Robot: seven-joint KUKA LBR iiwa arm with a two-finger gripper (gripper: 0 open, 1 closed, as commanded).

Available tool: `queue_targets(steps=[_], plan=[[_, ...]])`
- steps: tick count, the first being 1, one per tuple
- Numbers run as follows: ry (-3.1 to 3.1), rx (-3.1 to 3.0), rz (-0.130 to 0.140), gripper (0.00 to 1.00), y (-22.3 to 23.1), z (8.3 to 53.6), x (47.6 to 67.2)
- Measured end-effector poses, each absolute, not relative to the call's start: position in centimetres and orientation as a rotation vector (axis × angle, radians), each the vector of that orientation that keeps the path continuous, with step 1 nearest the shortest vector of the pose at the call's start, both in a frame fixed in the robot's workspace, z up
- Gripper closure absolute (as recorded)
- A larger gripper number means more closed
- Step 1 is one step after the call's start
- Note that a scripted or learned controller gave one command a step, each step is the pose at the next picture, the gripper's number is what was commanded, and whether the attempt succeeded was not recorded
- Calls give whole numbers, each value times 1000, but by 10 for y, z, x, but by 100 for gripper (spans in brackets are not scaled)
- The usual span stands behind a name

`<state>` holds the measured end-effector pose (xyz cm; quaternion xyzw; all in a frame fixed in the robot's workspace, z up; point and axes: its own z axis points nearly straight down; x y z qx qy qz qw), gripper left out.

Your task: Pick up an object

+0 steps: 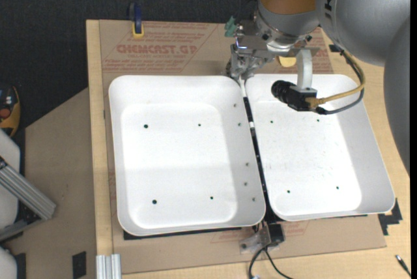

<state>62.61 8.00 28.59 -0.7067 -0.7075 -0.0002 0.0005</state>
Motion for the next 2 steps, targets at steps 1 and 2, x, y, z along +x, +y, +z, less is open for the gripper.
queue_targets(steps=[1, 2], plan=[[-2228, -2205, 3, 100, 190, 233, 630], [-2222, -2228, -9, 100, 153, 296, 621]])
